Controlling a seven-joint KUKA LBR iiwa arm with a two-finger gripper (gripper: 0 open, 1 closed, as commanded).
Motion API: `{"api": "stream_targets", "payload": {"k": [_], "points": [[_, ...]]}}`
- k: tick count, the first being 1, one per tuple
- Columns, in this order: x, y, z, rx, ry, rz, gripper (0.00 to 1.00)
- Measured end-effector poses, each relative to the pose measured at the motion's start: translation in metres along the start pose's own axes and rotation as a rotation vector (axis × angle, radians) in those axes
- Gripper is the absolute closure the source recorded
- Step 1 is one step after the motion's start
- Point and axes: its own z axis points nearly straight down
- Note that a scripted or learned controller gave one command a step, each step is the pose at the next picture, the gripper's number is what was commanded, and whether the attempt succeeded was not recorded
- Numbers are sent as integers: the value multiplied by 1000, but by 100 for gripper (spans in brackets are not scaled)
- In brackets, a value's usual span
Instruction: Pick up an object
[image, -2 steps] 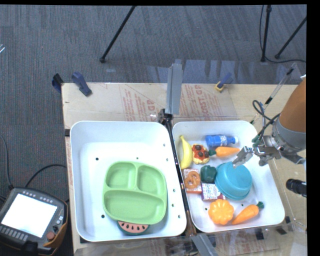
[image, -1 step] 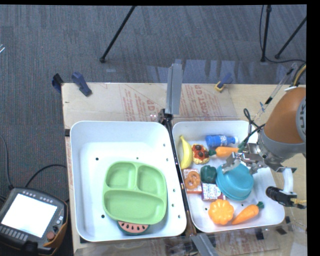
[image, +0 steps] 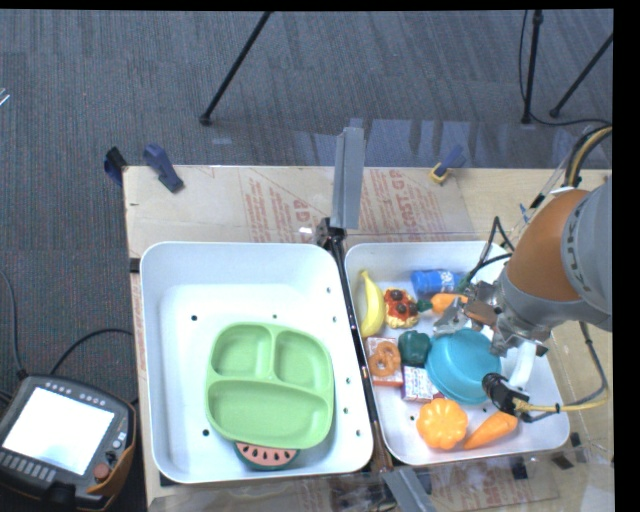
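Grey carpet (image: 100, 90) surrounds a cardboard-topped bench (image: 250, 200) that carries two white bins side by side. The left bin (image: 180, 330) holds a green divided plate (image: 270, 385) with a watermelon slice (image: 267, 456) tucked against its near edge. The right bin (image: 420, 246) is crowded with toy food: a banana (image: 370, 300) along its left wall, a blue can (image: 435, 280) toward the back, a green pepper (image: 413, 347), a pretzel (image: 383, 360), an orange pumpkin (image: 442, 423) and a carrot (image: 490, 430) at the front.

The arm (image: 560, 260) reaches in from the right, and its gripper (image: 458, 315) hangs low over the middle of the right bin. From this slant, it cannot be told whether the gripper is open or closed, and nothing can be seen held in it.

The likeliest target is the blue bowl (image: 462, 365), which sits open side up just in front of the gripper, toward the camera, with its back rim seemingly right beneath the tool. The pepper touches the bowl on the left and the pumpkin crowds it from the front. Being round, the bowl offers no long axis to line up with, so the grasp probably depends on straddling the rim. A small orange piece (image: 441, 301) lies just to the gripper's left and could be caught instead
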Motion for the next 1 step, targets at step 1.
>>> {"api": "stream_targets", "payload": {"k": [1], "points": [[42, 55, 4, 18, 0, 350, 0]]}}
